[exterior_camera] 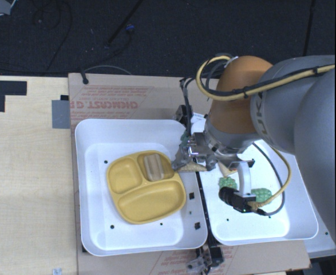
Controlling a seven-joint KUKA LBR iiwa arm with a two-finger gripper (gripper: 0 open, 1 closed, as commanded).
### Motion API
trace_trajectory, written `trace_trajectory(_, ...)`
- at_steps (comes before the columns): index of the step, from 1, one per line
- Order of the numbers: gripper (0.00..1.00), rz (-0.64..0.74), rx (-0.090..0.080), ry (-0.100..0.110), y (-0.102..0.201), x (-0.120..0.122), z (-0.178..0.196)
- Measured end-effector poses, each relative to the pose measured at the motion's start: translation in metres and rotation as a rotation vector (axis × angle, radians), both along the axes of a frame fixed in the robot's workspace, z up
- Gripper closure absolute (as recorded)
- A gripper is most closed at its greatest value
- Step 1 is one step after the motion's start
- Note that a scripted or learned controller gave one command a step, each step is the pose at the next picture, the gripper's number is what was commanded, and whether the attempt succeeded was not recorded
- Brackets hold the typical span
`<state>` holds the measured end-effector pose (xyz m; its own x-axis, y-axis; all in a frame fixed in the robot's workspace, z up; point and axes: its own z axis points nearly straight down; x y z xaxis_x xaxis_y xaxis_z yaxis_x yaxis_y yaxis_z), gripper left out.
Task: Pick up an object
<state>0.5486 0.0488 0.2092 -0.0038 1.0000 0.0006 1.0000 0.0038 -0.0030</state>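
In the left bin (pixel 93 211), a yellow plate (pixel 147 202) lies flat on the floor, turned at an angle to the walls. It is the likeliest thing to be picked. The plate is moulded, smooth and faintly glossy, with rounded corners and raised ridges that split it into one large and two small compartments. A tan block (pixel 153 167), dull and faintly ribbed, lies in the small compartment nearest the gripper.

The gripper (pixel 182 158) is low at the plate's upper right corner, over or against the rim, close to the wall that the two bins share. Whether it is wide, narrow or closed on the rim cannot be told from this angle, and nothing can be seen held in it. The step in hand appears to be the reach or the grasp itself, with no lift yet, since the plate rests fully on the bin floor.

The next move probably calls for a firm pinch on the thin rim and a straight lift, as a shallow, slick plate is apt to tip or slip.

The right bin (pixel 293 222) holds two small green pieces (pixel 228 183), knobbly in outline. Both bins are white, shallow and hard, and stand on a printed cardboard sheet (pixel 122 99).
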Motion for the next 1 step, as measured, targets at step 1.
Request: trace_trajectory(1, 1.0, 0.0, 0.0, -0.002, 0.0382, 0.0224, 0.0103)
